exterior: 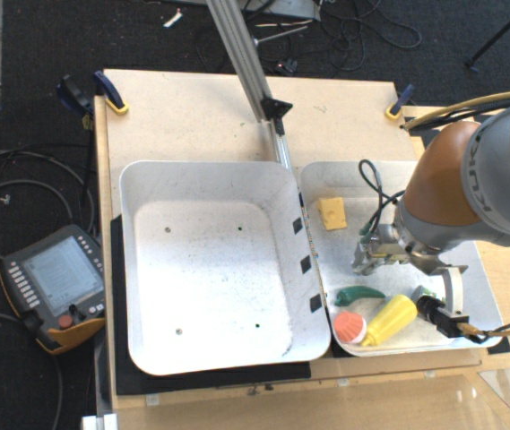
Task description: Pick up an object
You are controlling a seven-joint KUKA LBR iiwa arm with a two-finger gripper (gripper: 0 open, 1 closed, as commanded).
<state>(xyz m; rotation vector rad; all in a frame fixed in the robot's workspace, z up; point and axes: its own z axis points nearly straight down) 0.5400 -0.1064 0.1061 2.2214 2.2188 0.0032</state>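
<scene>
In the right bin [326,182] lie a yellow block [332,213] near the back left, a green curved piece [358,294], a yellow bottle [389,319] and a red-and-white round object [349,327] at the front. My gripper [373,251] hangs over the middle of this bin, above and just behind the green piece, to the right of the yellow block. The grey and orange wrist covers much of the gripper from above.
The left bin [138,186] sits beside the right one, divided by a raised rim with black clips. A metal camera pole [241,52] rises behind the bins. A black cable loops by the wrist. A teach pendant [53,280] lies off the bench at left.
</scene>
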